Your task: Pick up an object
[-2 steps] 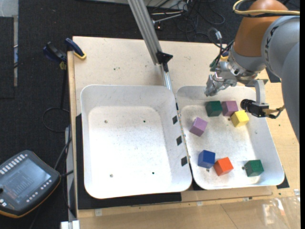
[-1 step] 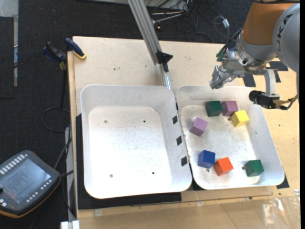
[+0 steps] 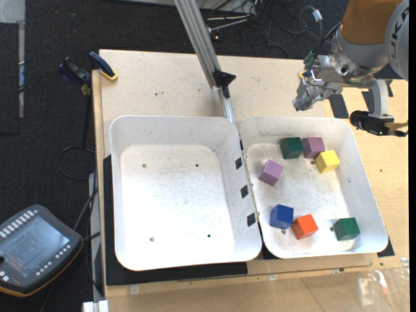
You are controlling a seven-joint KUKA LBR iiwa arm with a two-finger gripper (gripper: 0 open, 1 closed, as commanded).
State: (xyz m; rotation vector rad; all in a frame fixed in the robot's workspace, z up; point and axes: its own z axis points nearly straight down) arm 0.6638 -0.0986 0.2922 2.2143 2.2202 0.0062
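We are hovering our gripper (image 3: 305, 103) above the tabletop (image 3: 162, 83) just off the right bin (image 3: 364, 194) at its 12 o'clock rim; we cannot tell how it is set. Nothing is being carried. The cubes are lying in that bin: a dark green cube (image 3: 291, 147), a purple cube (image 3: 313, 146) and a yellow cube (image 3: 327, 160) clustered toward 12 o'clock, a blue cube (image 3: 281, 216) and an orange cube (image 3: 304, 226) near 6. We judge we are approaching; next we should be centring over one cube and descending.
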